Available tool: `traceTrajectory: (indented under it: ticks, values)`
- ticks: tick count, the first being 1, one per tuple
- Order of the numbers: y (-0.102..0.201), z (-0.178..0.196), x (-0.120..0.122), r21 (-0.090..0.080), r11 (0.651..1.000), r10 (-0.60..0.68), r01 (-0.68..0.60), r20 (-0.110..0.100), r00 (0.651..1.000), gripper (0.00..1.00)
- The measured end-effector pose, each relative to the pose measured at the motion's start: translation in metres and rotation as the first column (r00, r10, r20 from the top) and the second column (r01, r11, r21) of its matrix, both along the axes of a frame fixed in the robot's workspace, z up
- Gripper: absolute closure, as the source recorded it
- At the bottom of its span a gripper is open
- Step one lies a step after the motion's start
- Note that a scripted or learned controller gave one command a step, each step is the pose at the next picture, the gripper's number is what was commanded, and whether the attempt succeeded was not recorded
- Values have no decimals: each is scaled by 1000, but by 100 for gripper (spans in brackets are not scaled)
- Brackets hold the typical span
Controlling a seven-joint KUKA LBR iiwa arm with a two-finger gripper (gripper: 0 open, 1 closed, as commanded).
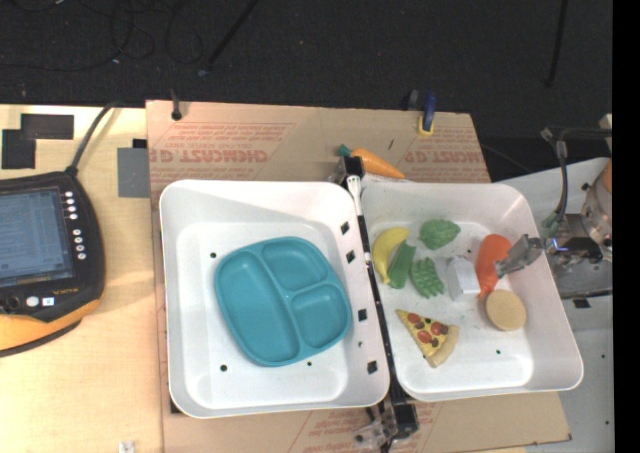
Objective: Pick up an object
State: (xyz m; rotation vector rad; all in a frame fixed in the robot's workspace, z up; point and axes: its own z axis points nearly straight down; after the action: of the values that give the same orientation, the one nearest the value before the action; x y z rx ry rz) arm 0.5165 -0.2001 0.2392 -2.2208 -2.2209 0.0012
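The right bin holds several toy foods: a yellow banana, a green pod, two leafy green pieces, a small white block, an orange-red piece, a tan round biscuit and a pizza slice. My gripper reaches in low over this bin's right rim, right beside the orange-red piece and just above the biscuit. Nothing is visibly lifted off the bin floor.
In the left bin lies a teal divided plate. An orange carrot-like toy rests on the cardboard behind the bins. A control pendant sits on the bench at far left.
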Motion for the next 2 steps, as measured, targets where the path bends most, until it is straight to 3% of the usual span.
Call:
traceTrajectory:
  ticks: [1, 2]
  values:
    - [26, -151, 31, 5, 1000, 2, -2, -10, 1000, 0]
    - [115, -153, -8, 6, 1000, 6, -6, -6, 1000, 0]
